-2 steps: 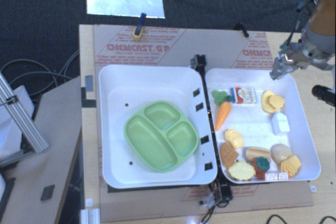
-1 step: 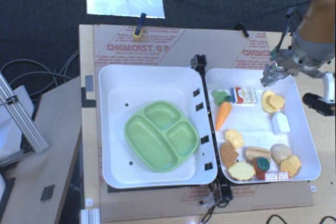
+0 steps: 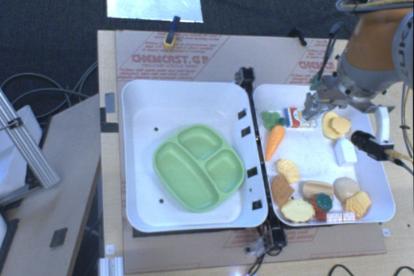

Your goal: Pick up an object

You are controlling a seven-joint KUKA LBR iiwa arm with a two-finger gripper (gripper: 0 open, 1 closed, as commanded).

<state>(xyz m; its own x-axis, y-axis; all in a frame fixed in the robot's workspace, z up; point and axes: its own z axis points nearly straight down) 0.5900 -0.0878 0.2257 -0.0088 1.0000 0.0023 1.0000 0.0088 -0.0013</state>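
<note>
Nearest, along the front wall of the right bin (image 3: 387, 203), lie play foods: a yellow slice (image 3: 297, 210), a red-and-teal piece (image 3: 322, 202), a corn-like piece (image 3: 358, 203) and a bread roll (image 3: 317, 189). Farther back in that bin, an orange carrot (image 3: 274, 141) lies near its left wall, with a green piece (image 3: 271, 119) just behind it. Beyond these, the gripper (image 3: 311, 106) hangs low over the bin's far part, beside a red-and-white item (image 3: 294, 117); whether it is spread or pressed together I cannot tell. Left of that bin, the other bin (image 3: 139, 100) carries a green divided plate (image 3: 197, 167).
</note>
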